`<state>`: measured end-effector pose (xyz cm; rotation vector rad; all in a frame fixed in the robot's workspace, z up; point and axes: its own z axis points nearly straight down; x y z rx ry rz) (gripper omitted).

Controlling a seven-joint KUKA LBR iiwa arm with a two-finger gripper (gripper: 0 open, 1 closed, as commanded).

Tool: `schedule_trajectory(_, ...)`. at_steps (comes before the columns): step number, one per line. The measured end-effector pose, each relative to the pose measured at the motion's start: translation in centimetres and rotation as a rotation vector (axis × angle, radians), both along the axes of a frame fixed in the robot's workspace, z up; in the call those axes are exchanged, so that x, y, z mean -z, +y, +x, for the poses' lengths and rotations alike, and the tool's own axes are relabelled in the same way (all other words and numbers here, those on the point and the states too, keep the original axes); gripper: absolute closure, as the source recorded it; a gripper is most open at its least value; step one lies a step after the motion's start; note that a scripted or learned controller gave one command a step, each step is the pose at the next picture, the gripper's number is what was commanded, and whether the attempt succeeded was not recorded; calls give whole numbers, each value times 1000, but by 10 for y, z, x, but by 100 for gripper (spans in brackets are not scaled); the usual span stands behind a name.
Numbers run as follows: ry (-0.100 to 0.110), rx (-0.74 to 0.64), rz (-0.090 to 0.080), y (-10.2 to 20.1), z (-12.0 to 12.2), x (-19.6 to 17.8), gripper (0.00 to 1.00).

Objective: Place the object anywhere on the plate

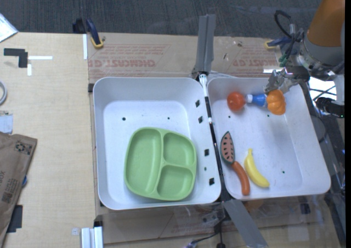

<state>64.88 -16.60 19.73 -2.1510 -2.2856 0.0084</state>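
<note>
Green and moulded in plastic, the three-compartment plate (160,163) lies bare in the left white bin (109,104), so by the look of it nothing of the task is done yet. All the toy food sits in the right white bin (307,148): a small orange pumpkin (276,102), a red-orange ball with a blue handle (237,101), a watermelon slice (227,148), a red sausage (241,177) and a yellow banana (255,169). At that bin's far right corner the grey gripper (281,78) hangs just above the pumpkin, but whether it is open or grips anything cannot be told, so picking, carrying across and setting down all appear to remain.
</note>
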Motion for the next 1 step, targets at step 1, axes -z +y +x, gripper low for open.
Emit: schedule_trajectory(1,-4,-209,1,58,8,80,100)
